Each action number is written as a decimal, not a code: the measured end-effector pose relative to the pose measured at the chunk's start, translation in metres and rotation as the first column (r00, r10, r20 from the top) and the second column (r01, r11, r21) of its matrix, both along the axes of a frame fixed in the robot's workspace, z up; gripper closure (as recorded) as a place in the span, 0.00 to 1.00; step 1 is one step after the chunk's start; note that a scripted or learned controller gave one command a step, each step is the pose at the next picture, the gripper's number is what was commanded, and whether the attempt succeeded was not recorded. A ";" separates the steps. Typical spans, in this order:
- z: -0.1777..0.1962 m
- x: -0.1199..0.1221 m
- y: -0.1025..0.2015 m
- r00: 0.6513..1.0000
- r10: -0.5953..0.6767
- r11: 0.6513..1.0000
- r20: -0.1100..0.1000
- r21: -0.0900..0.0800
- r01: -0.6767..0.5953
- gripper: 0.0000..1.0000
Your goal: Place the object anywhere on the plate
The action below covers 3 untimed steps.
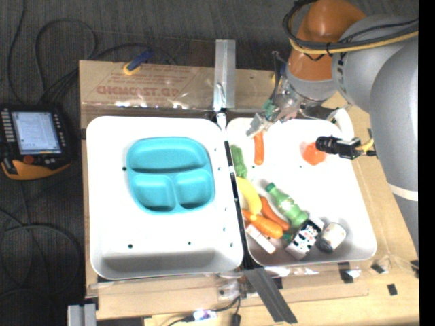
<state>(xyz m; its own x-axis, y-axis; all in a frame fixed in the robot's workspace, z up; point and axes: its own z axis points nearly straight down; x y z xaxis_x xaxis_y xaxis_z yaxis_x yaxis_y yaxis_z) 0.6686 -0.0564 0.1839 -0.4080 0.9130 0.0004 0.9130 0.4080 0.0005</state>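
Note:
A turquoise plate [170, 173] with three compartments lies in the left white bin [109, 250]. My gripper [262, 125] hangs over the far left corner of the right bin [353, 202]. A slim orange carrot-like piece [259, 149] hangs upright right below it, its top end pinched between the fingertips. The gripper is shut on this piece. The plate sits well to the left of the gripper, across the wall between the two bins.
Along the right bin's left and near sides lie a green stick [238, 161], a yellow banana [249, 195], a green bottle [287, 206], orange carrots [270, 221], a black-and-white block [305, 237] and a grey can [332, 236]. An orange-red lump [312, 154] sits farther right. A tablet [32, 133] lies left of the bench.

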 end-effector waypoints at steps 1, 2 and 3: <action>0.000 -0.007 0.090 0.983 0.186 0.983 0.000 -0.001 -0.186 1.00; 0.010 -0.045 0.113 0.994 0.105 0.994 -0.002 0.000 -0.105 1.00; 0.010 -0.045 0.112 0.995 0.105 0.995 -0.002 0.000 -0.105 0.00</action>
